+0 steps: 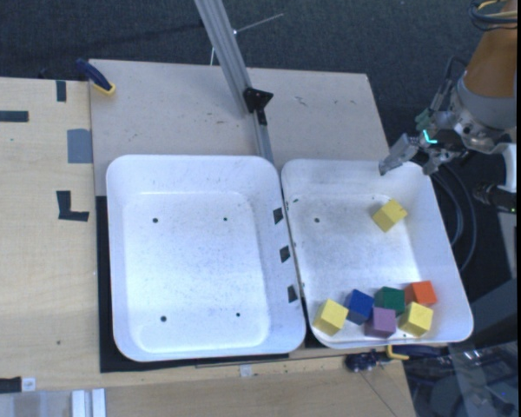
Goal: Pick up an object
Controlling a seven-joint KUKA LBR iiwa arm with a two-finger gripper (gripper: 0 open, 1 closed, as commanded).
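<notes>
In the right bin (330,189) a lone yellow cube (389,215) lies toward the far right side. Along the near edge sits a cluster of blocks: a yellow one (332,316), a blue one (359,306), a purple one (383,321), a green one (389,299), an orange one (422,293) and another yellow one (417,318). My gripper (412,155) hangs above the bin's far right corner, up and right of the lone yellow cube. Its fingers are spread, with nothing between them.
The left bin (195,254) stands beside the right one. A slanted metal pole (230,50) rises from the far edge between the bins. Black cables (469,224) run just right of the right bin. A small blue and yellow object (95,76) lies at the bench's far left.
</notes>
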